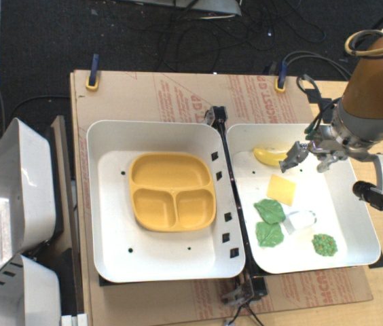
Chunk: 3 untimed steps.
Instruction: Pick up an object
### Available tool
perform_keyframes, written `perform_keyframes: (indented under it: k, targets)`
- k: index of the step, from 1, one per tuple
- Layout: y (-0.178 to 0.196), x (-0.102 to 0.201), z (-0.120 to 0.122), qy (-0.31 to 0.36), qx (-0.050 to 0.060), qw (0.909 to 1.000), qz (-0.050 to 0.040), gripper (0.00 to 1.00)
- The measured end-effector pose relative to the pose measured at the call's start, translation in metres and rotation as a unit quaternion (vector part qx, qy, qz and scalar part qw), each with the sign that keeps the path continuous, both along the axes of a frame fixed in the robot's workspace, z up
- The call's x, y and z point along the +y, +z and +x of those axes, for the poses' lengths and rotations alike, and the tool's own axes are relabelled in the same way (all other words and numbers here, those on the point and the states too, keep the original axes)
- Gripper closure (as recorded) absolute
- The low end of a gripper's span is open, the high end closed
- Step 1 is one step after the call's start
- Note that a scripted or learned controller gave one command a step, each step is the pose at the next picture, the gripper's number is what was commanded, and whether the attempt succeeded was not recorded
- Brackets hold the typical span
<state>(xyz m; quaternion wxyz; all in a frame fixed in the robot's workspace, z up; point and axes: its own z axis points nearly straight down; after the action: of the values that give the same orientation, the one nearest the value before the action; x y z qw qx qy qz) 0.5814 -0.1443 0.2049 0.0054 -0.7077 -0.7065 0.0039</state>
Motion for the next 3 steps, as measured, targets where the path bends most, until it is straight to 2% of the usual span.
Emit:
perform_keyframes:
  k: [1, 3]
  targets:
    - [0.007, 0.000, 0.003, 0.001, -0.006, 1.0000, -0.0009, 0.00]
    - [-0.087, 0.010, 0.009, 0.002, -0.004, 1.0000, -0.0006, 0.00]
